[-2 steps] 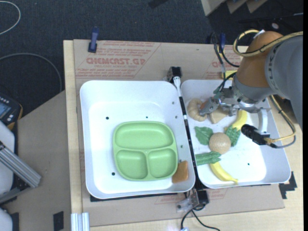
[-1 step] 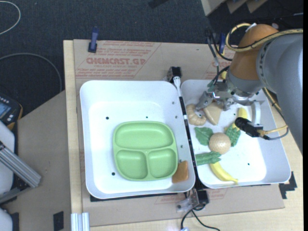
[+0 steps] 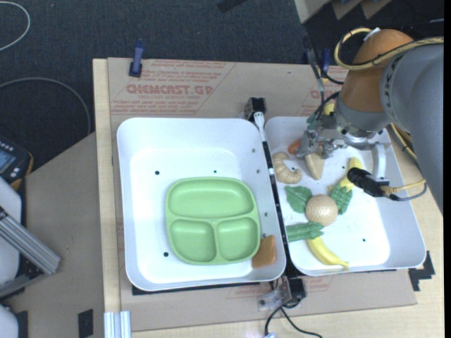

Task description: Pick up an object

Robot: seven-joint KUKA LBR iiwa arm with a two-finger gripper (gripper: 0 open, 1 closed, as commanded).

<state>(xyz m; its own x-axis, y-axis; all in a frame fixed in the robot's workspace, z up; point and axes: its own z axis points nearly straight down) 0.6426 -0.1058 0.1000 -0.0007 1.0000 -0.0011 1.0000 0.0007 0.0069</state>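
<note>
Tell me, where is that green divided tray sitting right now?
The green divided tray lies flat in the left bin, toward its near side, with a small orange-brown piece touching its near right corner.

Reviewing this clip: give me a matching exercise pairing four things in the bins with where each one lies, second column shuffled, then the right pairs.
Things:
1. green divided tray
2. banana
3. orange-brown piece
4. gripper

Places:
A. near front edge of the right bin
B. over the far end of the right bin, above small food pieces
C. middle of the left bin
D. front right corner of the left bin, beside the tray

Pairs: 1-C, 2-A, 3-D, 4-B
</note>
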